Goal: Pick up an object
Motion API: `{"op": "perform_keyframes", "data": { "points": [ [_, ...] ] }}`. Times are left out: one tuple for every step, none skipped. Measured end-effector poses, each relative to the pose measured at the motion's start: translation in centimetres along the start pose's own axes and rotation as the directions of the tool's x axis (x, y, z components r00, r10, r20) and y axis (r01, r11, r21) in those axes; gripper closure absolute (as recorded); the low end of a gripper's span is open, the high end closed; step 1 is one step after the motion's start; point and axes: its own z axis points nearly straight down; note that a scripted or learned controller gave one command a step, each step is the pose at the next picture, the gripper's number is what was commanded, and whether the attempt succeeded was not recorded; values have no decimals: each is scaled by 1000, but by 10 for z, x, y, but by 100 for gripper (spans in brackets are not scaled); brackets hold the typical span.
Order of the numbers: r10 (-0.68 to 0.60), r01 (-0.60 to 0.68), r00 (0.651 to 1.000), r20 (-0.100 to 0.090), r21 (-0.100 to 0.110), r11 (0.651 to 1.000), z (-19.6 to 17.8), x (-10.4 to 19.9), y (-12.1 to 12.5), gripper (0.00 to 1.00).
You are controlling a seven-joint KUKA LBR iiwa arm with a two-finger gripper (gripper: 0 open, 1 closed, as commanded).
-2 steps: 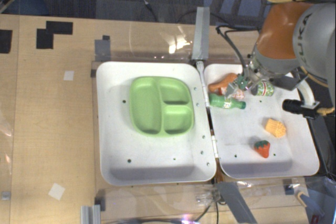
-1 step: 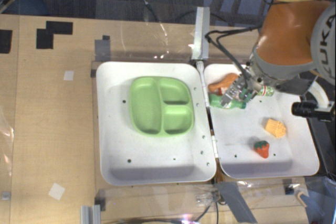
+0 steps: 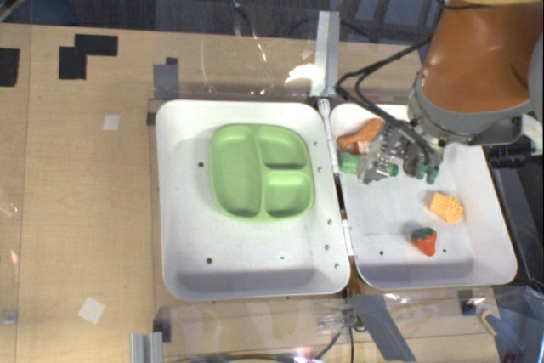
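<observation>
Desk [image 3: 76, 208]: pale wood surface, black marks near the far-left edge, small pale squares of tape here and there.
Left bin [image 3: 183, 268]: shallow, white, rounded corners, touching the right bin along a shared middle seam.
Green tray [image 3: 259, 172]: lying flat in the middle of the left bin, divided into one long compartment on the left and two smaller ones on the right.
Metal post [image 3: 328, 51]: upright at the far end of the seam between the bins.
Right bin [image 3: 476, 259]: white, shallow, holding the loose objects and the end effector.
Green block [image 3: 348, 162]: small, at the left wall of the right bin, just beside the orange piece.
Orange piece [image 3: 361, 134]: elongated, carrot-like, lying near the far-left corner of the right bin, just left of the end effector.
End effector [image 3: 393, 159]: lowered into the far half of the right bin, metal parts with green bits showing at the tip, close beside the orange piece and the green block; too cluttered to say how far apart the fingers stand, or whether anything sits between them.
Red object [image 3: 424, 241]: strawberry-like, green top, lying toward the near side of the right bin, apart from the end effector.
Yellow object [image 3: 446, 207]: blocky, textured, lying in the right half of the right bin, just beyond the red object.
Arm [image 3: 480, 47]: broad orange section above a grey wrist, reaching in from the right, black cables looping off its left side.
</observation>
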Motion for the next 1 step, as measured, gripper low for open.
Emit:
{"op": "perform_keyframes", "data": {
  "points": [
    [-319, 319, 948, 3, 1, 948, -38, 0, -21, 100]
  ]
}}
